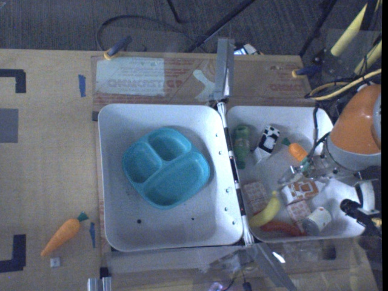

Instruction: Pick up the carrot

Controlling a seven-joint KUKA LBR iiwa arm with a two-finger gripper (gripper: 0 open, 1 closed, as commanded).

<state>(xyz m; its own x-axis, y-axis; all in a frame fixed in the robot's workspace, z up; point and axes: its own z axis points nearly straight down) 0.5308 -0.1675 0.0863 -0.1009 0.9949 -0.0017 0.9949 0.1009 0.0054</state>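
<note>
A small orange carrot (297,151) lies in the right bin (242,115), near its middle back. My gripper (295,174) hangs low over that bin, just in front of the carrot and above a snack packet (302,190). The view is too coarse to tell whether anything is in it. The arm's orange band (357,129) is to the carrot's right. A second, larger toy carrot (60,236) with a green top lies on the bench, left of the left bin.
The left bin (115,223) holds a blue divided plate (167,166). In the right bin are a green can (242,145), a black-and-white toy (268,139), a banana (267,211), a red chili (280,227), a white cylinder (316,218) and more packets (255,194).
</note>
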